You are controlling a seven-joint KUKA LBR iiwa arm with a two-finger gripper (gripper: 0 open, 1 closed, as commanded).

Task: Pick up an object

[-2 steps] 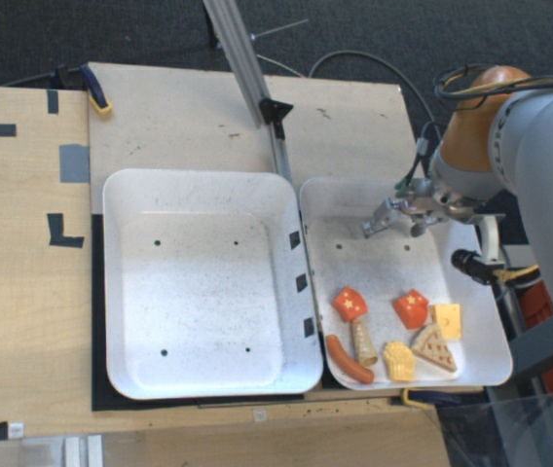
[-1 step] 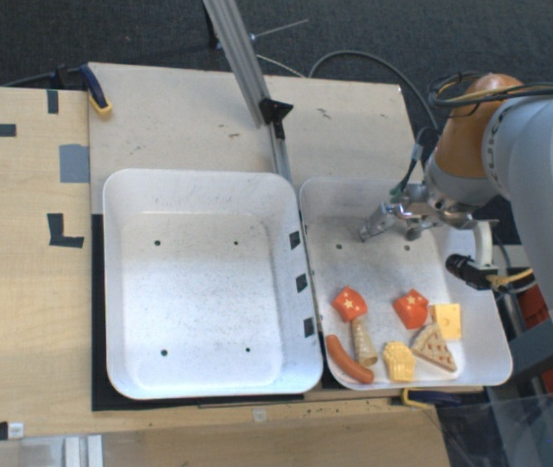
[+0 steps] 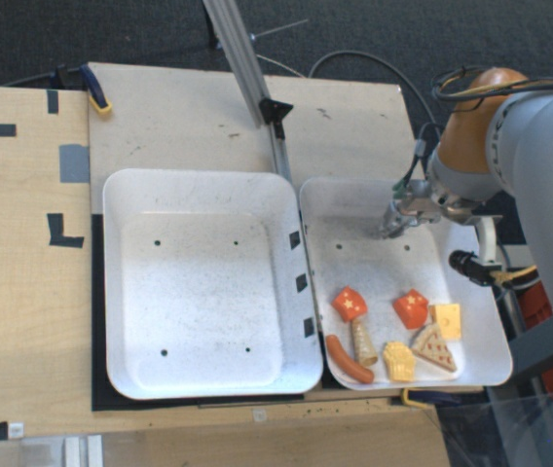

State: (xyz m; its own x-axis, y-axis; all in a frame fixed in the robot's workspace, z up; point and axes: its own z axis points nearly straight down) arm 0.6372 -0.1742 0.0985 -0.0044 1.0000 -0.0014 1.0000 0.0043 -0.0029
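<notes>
Pale wood covers the bench [image 3: 23, 290] at the far left, marked with dark grey tape patches [image 3: 74, 162], and a blue-and-yellow clamp [image 3: 95, 90] sits at the corner of the lighter board behind the bins. Next comes the left shallow white plastic bin [image 3: 121, 261]. A slanted silver metal rail [image 3: 242, 52] runs down from the top edge and ends at a black bracket just behind the seam between the two bins.

Right of that seam lies the right shallow white plastic bin [image 3: 320, 212], with all the pickable things gathered at its near end. From left to right: a long red-orange toy sausage [image 3: 349, 360] lying along the near-left corner, a red block with a yellow mark [image 3: 350, 304] with a tan cone-shaped piece [image 3: 363, 342] just below it, a bumpy yellow toy corn piece [image 3: 398, 361], a red cube-like block [image 3: 411, 308], a tan triangular wedge [image 3: 434, 349] and a pale yellow square block [image 3: 447, 319]. They crowd close, several touching.

The two-finger gripper [image 3: 395, 224] hangs over the far half of this bin, well apart from the cluster, pointing down and to the left. Whether its claw is spread or pressed together cannot be told. Nothing is seen pinched in it. Behind it the grey arm with the orange band [image 3: 471, 129] bends in from the right, a black cable [image 3: 354, 61] looping over the board.
</notes>
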